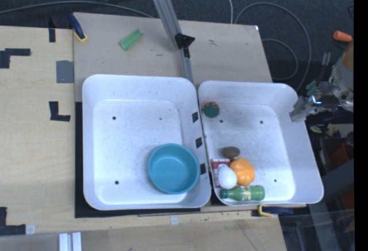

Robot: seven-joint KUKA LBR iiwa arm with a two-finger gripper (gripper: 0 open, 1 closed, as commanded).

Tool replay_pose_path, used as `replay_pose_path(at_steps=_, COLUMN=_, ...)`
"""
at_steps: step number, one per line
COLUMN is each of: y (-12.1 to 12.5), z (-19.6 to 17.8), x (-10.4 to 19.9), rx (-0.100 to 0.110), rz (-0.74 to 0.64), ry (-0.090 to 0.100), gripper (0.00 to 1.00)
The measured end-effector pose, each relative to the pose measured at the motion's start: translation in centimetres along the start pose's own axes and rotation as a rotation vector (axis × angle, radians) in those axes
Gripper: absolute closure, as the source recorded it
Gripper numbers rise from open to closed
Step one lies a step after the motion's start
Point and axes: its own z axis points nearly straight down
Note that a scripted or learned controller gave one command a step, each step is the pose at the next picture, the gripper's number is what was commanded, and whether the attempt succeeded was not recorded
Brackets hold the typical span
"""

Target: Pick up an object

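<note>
Dark carpet surrounds the desk. The end effector, grip state unclear, hovers off the right bin, probably lining up for the orange.

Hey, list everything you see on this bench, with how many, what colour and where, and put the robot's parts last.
bins: 2, white, side by side on the bench; left bin, right bin
bowl: 1, blue, near corner of the left bin
small ball: 1, green and red, far left of the right bin
brown lump: 1, brown, right bin, just beyond the orange
orange: 1, orange, near left of the right bin
egg: 1, white, touching the orange
bottle: 1, green, lying along the right bin's near wall
green block: 1, green, on the bench beyond the left bin
gripper: 1, grey, at the right bin's right rim
</note>
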Motion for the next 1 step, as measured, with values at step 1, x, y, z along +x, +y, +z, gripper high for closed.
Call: replay_pose_path(at_steps=1, y=0.05, z=-1.27, x=0.05, rx=0.006, rz=0.0, ry=0.003, gripper=1.0)
